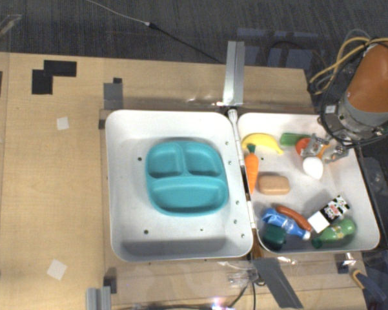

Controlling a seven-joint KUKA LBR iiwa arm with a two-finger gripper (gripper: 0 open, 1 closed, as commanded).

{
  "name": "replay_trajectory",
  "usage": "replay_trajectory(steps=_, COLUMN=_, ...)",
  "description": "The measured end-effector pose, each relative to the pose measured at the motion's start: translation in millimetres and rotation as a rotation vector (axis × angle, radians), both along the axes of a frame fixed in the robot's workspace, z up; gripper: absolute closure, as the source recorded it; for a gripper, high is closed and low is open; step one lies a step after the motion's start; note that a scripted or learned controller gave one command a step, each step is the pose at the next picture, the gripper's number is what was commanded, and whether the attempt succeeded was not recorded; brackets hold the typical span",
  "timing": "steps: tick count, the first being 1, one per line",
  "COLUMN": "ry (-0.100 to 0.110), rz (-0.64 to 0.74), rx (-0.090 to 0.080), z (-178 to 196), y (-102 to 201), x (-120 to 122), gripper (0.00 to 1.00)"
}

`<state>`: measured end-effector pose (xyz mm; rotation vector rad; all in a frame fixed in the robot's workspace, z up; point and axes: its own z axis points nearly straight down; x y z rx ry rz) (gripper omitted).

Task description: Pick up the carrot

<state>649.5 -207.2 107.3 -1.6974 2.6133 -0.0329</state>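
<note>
On the pale wooden bench (45,192), the slim orange carrot (251,171) lies at nine o'clock in the right white bin (368,228); the metal gripper (324,148) hovers at one o'clock, grip unreadable.

1. carrot (251,168) lies tight against the right bin's left wall (243,173) (middle of frame), banana (261,141) touching its top.
2. bread roll (273,184) just right; open floor between roll and egg (313,167).

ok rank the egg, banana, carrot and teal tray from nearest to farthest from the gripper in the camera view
From the gripper:
1. Egg, just below it, right bin.
2. Banana, to its left.
3. Carrot, along that bin's left wall.
4. Teal tray, in the left bin.
</note>
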Motion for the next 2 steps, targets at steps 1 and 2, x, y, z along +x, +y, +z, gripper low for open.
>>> replay_trajectory(steps=1, ry=0.000, rz=-0.001, rx=0.001, z=-0.1, y=0.1, x=0.0, gripper=0.00)
replay_trajectory(steps=2, ry=0.016, rz=0.382, rx=-0.007, z=-16.6, y=0.0, x=4.1, gripper=0.00)
